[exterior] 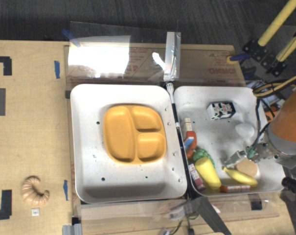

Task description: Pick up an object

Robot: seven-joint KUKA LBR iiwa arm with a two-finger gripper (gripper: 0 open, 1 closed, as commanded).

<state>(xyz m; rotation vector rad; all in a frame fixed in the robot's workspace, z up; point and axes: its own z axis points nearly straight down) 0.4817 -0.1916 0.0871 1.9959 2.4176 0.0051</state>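
The right bin (214,94) holds several objects. A small black-and-white box (221,110) lies near its back. Along the left wall are a red and white bottle (188,132), a green toy (201,155) and a yellow corn-like piece (208,173). A yellow banana (241,176) and a tan round piece (248,169) sit at the front right, with a red marker (234,188) by the front wall. My gripper (241,155) reaches in from the right and hovers just above the tan piece and the banana. The arm's orange band (290,122) sits behind it.
The left bin (84,131) holds a yellow divided plate (134,133). A tan curled toy (35,190) lies on the bench at the far left. Clear plastic sheeting (118,58) stands behind the bins. Yellow poles and cables (280,28) crowd the back right.
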